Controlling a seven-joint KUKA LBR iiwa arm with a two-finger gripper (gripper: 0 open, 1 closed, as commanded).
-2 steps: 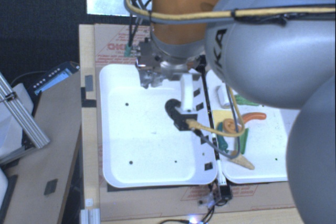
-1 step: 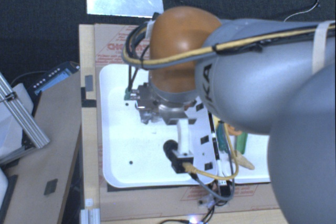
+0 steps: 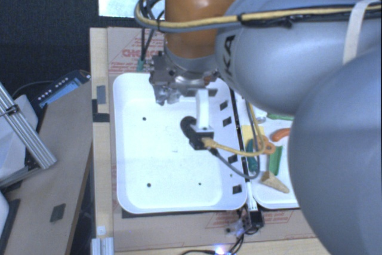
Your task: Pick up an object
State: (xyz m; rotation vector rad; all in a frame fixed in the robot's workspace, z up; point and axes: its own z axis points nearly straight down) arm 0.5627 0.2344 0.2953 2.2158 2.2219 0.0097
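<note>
On the bench (image 3: pixel 100 188), right bin (image 3: pixel 276 205) holds green piece (image 3: pixel 275 159), tan wedge (image 3: pixel 275 183).

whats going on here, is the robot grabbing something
A grey KUKA arm reaches in from the right, with its gripper hanging low over the far part of the left bin. Nothing shows in its grasp. The loose things lie in the right bin, partly hidden by the arm: an orange piece, a green piece and a tan wedge. So at this moment no object has been picked up, and the gripper is over the other bin, away from them.
</note>
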